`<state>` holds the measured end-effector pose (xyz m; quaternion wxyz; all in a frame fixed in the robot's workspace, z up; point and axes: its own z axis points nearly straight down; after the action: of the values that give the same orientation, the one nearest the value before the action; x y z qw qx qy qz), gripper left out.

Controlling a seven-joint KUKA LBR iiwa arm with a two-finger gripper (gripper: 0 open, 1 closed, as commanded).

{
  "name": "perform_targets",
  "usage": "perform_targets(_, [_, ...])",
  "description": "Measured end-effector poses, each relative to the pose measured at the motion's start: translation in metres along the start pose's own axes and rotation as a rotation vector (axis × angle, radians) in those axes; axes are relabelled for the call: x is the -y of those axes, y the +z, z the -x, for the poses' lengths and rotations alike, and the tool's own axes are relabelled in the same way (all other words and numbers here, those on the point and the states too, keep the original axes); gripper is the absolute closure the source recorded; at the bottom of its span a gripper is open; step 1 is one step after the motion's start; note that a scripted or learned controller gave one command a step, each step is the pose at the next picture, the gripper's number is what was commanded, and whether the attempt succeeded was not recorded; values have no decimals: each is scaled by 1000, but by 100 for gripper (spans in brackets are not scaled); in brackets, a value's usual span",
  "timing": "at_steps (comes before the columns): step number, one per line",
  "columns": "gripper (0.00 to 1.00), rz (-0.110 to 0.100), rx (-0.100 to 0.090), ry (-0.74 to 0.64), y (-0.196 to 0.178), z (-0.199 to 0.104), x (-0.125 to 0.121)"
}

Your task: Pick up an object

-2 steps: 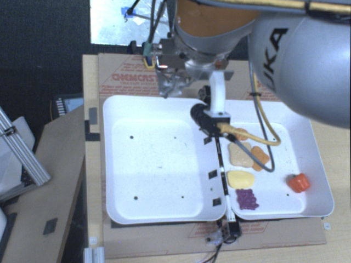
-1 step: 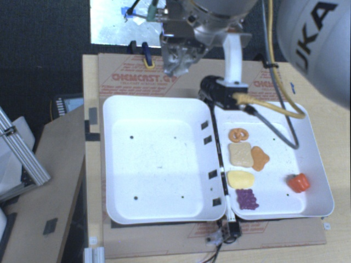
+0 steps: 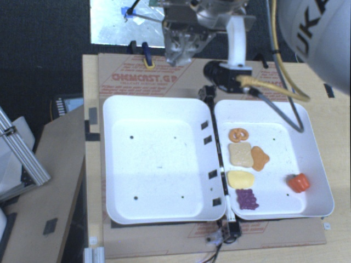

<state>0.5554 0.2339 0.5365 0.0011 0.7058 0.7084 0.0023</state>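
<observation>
Brown cardboard printed with red lettering (image 3: 143, 76) covers the bench, and on it sit two shallow white plastic bins side by side, joined along a black hinged divider (image 3: 215, 147) that serves as the landmark for everything else. Left of the divider lies the left bin (image 3: 112, 147), showing bare white floor with a few small dark dots. Right of the divider, the right bin (image 3: 318, 163) carries all the candidates for picking, most of them clustered close against the divider: a small brown pretzel-shaped piece (image 3: 238, 135), below it a pale tan square slab like a cracker (image 3: 240, 154), touching on its far side an orange irregular lump (image 3: 259, 158), then a soft yellow oval piece (image 3: 241, 179), and nearest the camera a purple bunch like grapes (image 3: 247, 199). An orange-red pepper-like object (image 3: 299, 183) sits well apart from the divider, near the bin's outer wall.

The metallic two-finger gripper (image 3: 176, 56) hangs high beyond the far end of the divider, over the cardboard and not over either bin, probably a parked pose that keeps the bins unobstructed for the camera. Whether it is open or closed cannot be told from this angle; nothing is visibly held. No pick is under way yet.
</observation>
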Motion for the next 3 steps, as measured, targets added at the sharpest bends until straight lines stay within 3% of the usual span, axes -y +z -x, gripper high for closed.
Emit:
perform_targets(1, [100, -4, 0, -3, 1, 4, 36])
perform_targets(2, [100, -20, 8, 4, 235, 1, 14])
perform_targets(3, [100, 0, -2, -1, 169, -1, 45])
